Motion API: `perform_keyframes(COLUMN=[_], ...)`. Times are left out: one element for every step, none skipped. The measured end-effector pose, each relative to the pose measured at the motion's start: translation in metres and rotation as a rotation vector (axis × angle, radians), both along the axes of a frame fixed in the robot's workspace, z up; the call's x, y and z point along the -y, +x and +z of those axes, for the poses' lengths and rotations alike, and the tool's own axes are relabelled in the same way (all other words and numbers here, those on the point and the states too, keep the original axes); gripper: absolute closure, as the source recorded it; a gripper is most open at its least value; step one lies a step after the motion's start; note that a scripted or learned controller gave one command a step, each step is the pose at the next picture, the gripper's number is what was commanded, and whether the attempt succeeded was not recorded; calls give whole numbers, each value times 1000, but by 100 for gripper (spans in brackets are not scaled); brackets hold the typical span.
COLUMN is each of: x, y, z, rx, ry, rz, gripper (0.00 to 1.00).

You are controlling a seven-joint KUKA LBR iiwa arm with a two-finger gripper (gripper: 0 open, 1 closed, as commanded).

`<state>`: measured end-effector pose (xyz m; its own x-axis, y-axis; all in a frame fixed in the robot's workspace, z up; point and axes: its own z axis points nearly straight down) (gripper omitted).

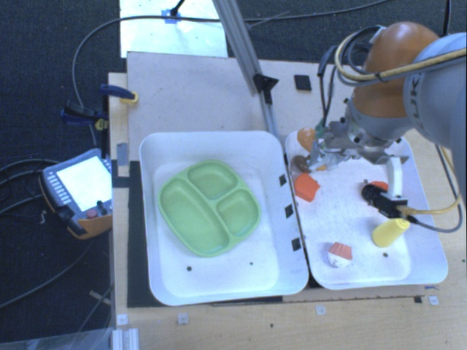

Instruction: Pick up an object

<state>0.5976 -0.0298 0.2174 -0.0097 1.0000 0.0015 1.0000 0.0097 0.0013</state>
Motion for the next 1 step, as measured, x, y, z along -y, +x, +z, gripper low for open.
perform_keyframes(x=[-57], y=[-11], z=[-7], rx=[-1], ry=[-1], rz=[-1], gripper=[100])
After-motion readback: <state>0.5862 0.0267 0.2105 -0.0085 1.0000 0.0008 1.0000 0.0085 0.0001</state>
